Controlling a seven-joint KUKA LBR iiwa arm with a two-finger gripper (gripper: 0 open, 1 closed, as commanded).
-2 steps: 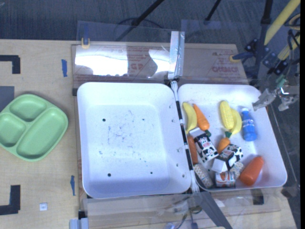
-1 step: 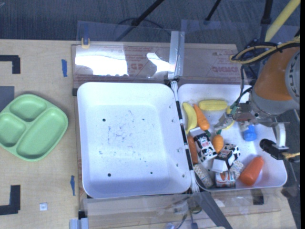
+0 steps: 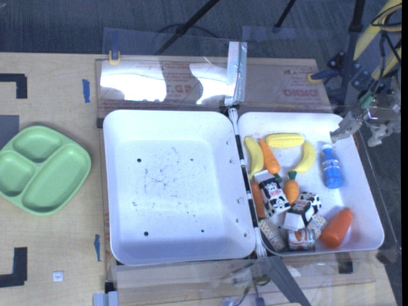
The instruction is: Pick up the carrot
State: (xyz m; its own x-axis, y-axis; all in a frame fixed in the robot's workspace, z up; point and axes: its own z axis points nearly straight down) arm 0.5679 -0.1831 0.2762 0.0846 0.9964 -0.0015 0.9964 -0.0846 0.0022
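My fingers [image 3: 347, 127] hang at the far right edge of the right bin [image 3: 373, 196], up near its back corner, and they look grey and small from here. I cannot tell if they are spread apart or pressed together, and I see nothing between them. Just below them in the bin lies a blue bottle [image 3: 331, 167] with a white cap. Next to it, toward the middle, a yellow banana [image 3: 307, 157] curves down, and a short yellow piece [image 3: 284, 140] lies across the top of the pile. Another banana [image 3: 253, 155] lies along the left wall of this bin. The carrot [image 3: 291, 189] is small and orange with a green top, and it sits in the middle of the pile, well apart from my fingers. A longer orange piece [image 3: 269, 158] lies just above it, between the bananas. Touching the carrot on the left is a black and white cow toy [image 3: 274, 196]. Lower down there are some small boxes [image 3: 299, 225] in a heap, and a fat orange-red thing [image 3: 336, 227] rests in the front right corner. The left bin [image 3: 121, 132] is white with faint blue marks on its floor. Far off to the left, on the tabletop [image 3: 51, 81], sits a green plate [image 3: 42, 169] with three parts.
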